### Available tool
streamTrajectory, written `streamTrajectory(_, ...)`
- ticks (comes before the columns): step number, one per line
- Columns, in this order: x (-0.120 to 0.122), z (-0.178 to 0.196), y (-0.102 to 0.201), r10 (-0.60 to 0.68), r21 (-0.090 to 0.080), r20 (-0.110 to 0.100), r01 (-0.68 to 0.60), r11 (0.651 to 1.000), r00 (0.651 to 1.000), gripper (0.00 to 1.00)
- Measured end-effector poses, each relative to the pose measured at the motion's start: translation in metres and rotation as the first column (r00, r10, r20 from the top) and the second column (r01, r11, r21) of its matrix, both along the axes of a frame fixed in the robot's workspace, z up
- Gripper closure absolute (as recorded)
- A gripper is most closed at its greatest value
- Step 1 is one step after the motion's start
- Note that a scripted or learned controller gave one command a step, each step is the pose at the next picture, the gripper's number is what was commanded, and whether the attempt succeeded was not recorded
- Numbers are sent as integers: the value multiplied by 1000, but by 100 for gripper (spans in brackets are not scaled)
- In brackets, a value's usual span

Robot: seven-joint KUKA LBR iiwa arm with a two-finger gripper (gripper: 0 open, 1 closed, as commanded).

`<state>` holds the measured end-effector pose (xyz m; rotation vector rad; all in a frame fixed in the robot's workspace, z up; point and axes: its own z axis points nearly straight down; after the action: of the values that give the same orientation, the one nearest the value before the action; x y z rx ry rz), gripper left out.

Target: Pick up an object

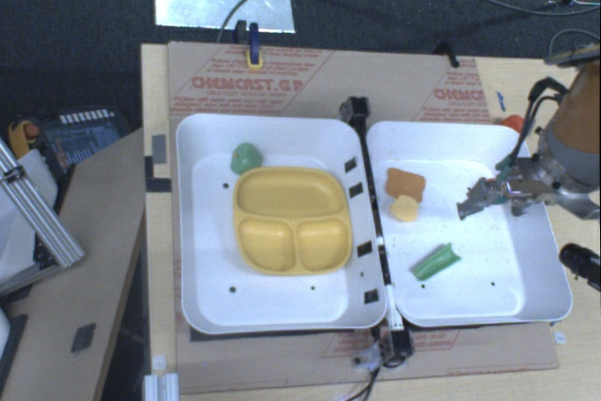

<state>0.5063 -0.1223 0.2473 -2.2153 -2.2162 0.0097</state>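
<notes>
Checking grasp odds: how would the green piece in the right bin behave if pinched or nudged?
The green piece looks small and solid, so probably light and stiff. Its rounded, elongated shape suggests it may roll or pivot when nudged. It lies flat, unlikely to tip.

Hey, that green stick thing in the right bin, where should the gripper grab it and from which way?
Grip the green stick around its middle, coming straight down from above. It lies flat and tilted on the right bin floor, apart from the orange block and yellow piece, so the fingers should probably close across its narrow width. The gripper sits up and to its right.
</notes>
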Motion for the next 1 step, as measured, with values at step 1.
streamTrajectory(1,2,6,0,3,-2,12,-3,1000,1000,0)
